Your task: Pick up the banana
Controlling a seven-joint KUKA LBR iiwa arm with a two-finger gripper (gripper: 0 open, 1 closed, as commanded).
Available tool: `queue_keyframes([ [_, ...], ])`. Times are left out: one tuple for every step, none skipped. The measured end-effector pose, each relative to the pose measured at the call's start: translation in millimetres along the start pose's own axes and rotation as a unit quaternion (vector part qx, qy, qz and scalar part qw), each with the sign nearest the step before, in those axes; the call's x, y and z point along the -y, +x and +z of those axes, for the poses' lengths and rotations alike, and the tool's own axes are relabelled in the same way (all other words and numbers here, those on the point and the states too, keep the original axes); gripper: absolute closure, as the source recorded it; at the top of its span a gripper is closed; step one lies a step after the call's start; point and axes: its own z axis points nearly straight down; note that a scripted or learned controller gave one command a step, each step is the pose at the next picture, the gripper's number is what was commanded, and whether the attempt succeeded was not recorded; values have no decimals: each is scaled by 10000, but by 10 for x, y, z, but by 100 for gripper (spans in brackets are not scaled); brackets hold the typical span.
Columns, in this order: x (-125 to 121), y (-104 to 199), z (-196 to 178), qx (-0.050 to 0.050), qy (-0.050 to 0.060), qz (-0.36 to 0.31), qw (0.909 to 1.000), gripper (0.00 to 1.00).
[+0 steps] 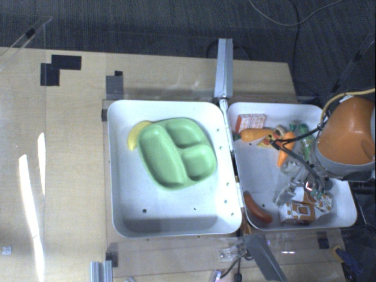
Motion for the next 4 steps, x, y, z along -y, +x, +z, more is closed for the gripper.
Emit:
queue_keyframes([
  [31, -801, 18, 8, 13, 899, 9960, 0],
  [-87, -1457, -751, 1, 14, 742, 9972, 0],
  [-477, -719, -45, 15, 3, 118, 9999, 0],
  [-791, -332, -91, -39, 14, -184, 9998, 0],
])
